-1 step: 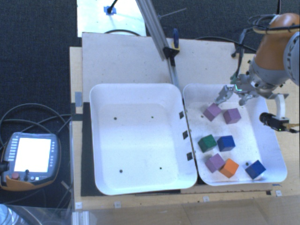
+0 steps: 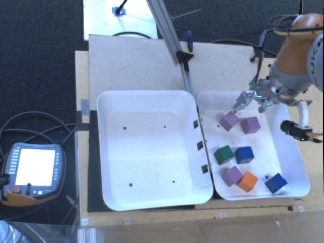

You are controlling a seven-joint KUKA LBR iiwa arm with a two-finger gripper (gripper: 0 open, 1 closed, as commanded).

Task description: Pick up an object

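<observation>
I saw the claw (image 2: 253,101) hanging spread open and holding nothing over the right bin's (image 2: 298,156) far end, just above two purple blocks (image 2: 229,120). The arm (image 2: 298,49) bent in from the right.

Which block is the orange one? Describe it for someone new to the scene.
Look in the right bin, along its near edge. The orange block sits there touching a purple block on its left, with a blue block apart on its right. It is the one orange cube among them.
</observation>
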